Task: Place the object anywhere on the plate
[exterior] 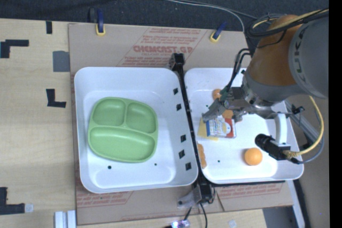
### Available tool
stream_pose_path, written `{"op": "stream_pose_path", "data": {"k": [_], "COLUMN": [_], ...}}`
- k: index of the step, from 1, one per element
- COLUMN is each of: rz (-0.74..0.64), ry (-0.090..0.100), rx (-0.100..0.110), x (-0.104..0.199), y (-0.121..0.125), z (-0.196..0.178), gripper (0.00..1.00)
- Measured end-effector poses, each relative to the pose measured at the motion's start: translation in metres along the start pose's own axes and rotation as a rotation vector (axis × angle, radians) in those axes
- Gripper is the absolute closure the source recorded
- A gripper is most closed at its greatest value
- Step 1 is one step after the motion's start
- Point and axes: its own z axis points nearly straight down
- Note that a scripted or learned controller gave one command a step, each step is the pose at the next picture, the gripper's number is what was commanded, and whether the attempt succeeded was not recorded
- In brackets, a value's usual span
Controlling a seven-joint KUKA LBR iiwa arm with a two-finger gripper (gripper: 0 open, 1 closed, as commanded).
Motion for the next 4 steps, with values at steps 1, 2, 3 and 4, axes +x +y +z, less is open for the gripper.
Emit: {"op": "stream_pose_path", "data": {"k": [1, 2, 3, 4], "rz": [-0.004, 0.000, -0.004, -0.002], "ry": [0.001, -0.001, 0.001, 0.000], "rx": [0.000, 0.000, -0.002, -0.003], "x": [0.050, 0.099, 0.150, 0.170], "y": [0.025, 0.057, 0.080, 0.113], "z": [0.009, 0.010, 0.004, 0.003], "gripper": [1.00, 1.00, 1.00, 1.00]}}
